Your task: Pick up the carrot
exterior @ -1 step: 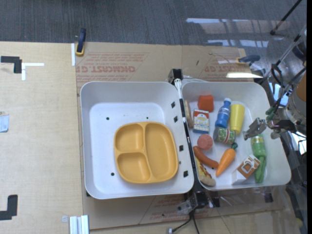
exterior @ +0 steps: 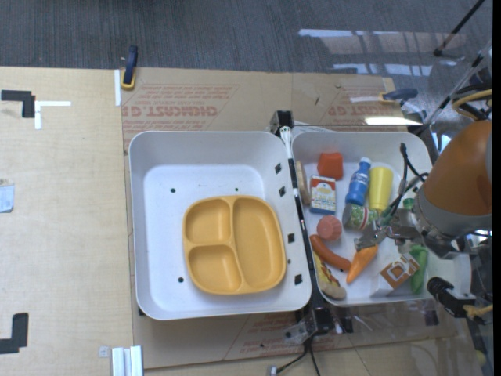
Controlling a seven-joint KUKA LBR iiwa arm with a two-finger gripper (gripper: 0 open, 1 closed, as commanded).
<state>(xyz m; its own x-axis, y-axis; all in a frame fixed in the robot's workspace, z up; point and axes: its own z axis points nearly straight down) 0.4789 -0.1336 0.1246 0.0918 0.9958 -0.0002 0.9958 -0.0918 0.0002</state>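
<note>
Carrot (exterior: 361,264) lies near the front of the right bin (exterior: 344,142), pointy end toward the front, just beside a hot dog (exterior: 330,254) and a small brown carton (exterior: 398,272). It looks like a toy: light, hard and smooth, so it may slip, and the fat middle seems the best place to pinch. Just behind it the gripper (exterior: 379,234) sits at its thick end, but I cannot tell how wide its fingers are or whether they hold anything; farther back stand a blue bottle (exterior: 358,185) and a yellow bottle (exterior: 380,188).
</note>
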